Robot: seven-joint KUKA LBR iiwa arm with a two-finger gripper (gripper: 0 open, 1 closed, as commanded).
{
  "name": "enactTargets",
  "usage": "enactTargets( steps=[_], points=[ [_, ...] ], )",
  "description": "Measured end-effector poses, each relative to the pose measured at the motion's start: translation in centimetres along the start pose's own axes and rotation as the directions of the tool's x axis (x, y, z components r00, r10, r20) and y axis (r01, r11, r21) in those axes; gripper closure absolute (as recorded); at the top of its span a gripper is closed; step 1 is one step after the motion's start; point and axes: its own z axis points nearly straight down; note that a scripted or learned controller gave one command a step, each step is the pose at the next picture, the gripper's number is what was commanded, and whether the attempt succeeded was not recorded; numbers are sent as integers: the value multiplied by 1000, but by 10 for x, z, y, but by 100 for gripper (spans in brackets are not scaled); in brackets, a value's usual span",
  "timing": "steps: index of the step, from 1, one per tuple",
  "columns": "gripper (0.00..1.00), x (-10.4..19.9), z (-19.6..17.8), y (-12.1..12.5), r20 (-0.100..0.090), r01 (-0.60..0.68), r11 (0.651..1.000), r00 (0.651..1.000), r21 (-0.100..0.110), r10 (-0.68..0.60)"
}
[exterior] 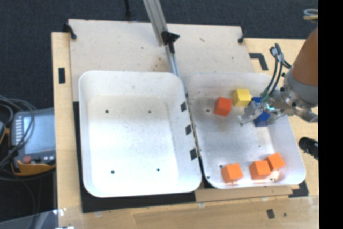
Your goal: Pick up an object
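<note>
Dark carpet is framing the counter (128,45); I'm lowering the hand (252,114) at a blue block (262,118), grip state unclear, probably nothing lifted yet.

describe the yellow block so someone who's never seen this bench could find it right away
Start at the right-hand white bin. Near its far edge, beside the gripper, sits the yellow block, just right of a red-orange block. It is the bin's one yellow piece; the others are orange or blue.
</note>
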Motion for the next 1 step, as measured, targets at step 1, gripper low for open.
enactTargets(
  steps=[1],
  points=[
    [0, 0, -2, 1, 1, -2, 1000, 1000, -5, 2]
  ],
)
